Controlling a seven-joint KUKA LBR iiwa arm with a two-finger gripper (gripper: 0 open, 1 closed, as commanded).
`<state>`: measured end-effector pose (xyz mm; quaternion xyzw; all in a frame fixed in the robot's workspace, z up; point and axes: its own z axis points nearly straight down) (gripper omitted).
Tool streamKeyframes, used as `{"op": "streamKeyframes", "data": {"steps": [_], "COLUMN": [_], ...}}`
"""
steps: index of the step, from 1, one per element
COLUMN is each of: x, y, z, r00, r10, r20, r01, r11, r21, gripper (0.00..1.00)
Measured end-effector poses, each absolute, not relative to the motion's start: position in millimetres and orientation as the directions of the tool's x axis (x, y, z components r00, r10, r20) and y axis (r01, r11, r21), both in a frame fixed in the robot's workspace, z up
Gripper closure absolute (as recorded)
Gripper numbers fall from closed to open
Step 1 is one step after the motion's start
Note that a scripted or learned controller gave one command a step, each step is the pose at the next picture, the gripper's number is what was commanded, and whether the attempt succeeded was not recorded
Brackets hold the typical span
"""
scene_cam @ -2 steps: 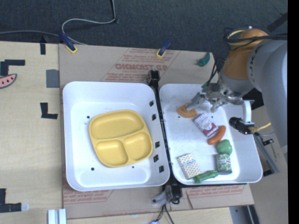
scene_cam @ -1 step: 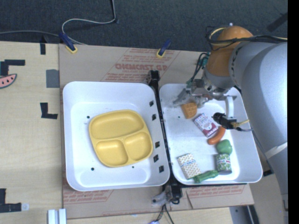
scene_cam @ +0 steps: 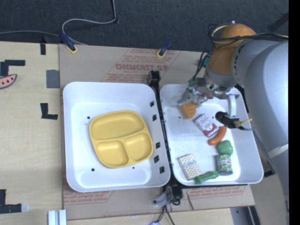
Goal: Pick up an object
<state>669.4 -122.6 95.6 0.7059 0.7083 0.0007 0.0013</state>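
Camera view has my pincer (scene_cam: 193, 97) low in the right bin (scene_cam: 243, 170), right above the brown lump (scene_cam: 189, 110); can't tell if it's closed or spread, so I reckon next is settling around it before lifting.

A robotics lab: taped cardboard bench (scene_cam: 140, 67), loose cables (scene_cam: 89, 20).

1. A yellow divided plate (scene_cam: 121, 138) is lying in the left white bin (scene_cam: 75, 125).
2. Brown cardboard (scene_cam: 136, 67) is lying under both bins.
3. Two blue-and-yellow clamps (scene_cam: 69, 43) are gripping its far edge.
4. A black cable (scene_cam: 89, 20) is trailing over the dark floor.
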Motion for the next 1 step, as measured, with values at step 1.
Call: {"op": "streamKeyframes", "data": {"steps": [1], "x": [616.2], "y": [-70.8], "z": [184.6], "r00": [-0.002], "r10": [1.000], "r20": [0.001], "r01": [1.000], "r11": [0.002], "r21": [0.000], "gripper": [1.00]}}
